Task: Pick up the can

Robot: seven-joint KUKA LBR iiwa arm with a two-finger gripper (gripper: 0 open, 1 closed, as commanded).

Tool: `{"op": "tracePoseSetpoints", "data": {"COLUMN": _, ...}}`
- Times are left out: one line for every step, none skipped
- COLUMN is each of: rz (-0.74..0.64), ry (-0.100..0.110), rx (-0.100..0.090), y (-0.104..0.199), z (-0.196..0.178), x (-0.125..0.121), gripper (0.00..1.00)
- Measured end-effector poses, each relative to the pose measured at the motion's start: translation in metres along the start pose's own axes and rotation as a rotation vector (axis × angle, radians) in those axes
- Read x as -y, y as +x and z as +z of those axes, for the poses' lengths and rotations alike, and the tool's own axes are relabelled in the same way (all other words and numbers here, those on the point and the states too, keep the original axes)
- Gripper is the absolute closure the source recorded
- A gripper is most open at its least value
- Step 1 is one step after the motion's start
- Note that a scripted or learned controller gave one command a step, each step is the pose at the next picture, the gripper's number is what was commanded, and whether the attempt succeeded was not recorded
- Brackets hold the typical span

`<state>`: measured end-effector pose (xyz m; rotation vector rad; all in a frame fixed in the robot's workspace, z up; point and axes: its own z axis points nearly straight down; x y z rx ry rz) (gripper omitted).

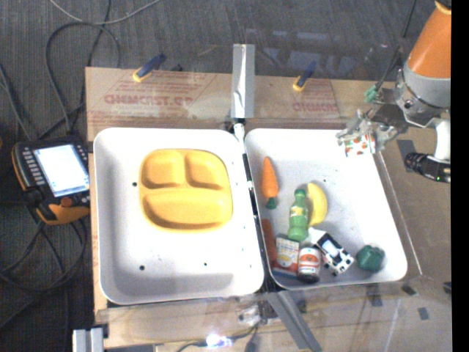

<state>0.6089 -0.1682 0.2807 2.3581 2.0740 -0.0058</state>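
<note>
You looked down on a bench (110, 94) that carried two shallow white bins side by side. The left bin (117, 262) held one yellow divided tray (187, 189), lying flat near its middle, well apart from the work.

The right bin (392, 226) held all the small goods, most of them crowded toward its near edge, probably where they slid together. Your arm (432, 50) reached in from the far right, its orange band high over the bin's far right corner. The gripper (360, 139) hung just over that corner with something small, white and speckled at its tip; you could not tell whether the fingers were spread or closed, or whether that object was truly held.

An orange carrot (270, 176) lay near the bin's left wall. A yellow lemon (319, 201) sat at mid-bin, touching a green bottle (297, 215) that lay lengthwise. A green pepper-like toy (371, 258) rested alone at the near right. A black and white toy (334, 254) sat between it and the can.

The can (309, 262), small, with a red label, stood at the near edge, pressed between a labelled carton (286, 254) and the black and white toy. It was well apart from the gripper, so you would judge the pick not yet begun, with tight neighbours likely to hinder it.
</note>
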Motion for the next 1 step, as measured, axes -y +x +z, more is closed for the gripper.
{"op": "tracePoseSetpoints", "data": {"rz": -0.099, "ry": 0.001, "rx": 0.001, "y": 0.0169, "z": 0.024, "x": -0.0227, "gripper": 1.0}}
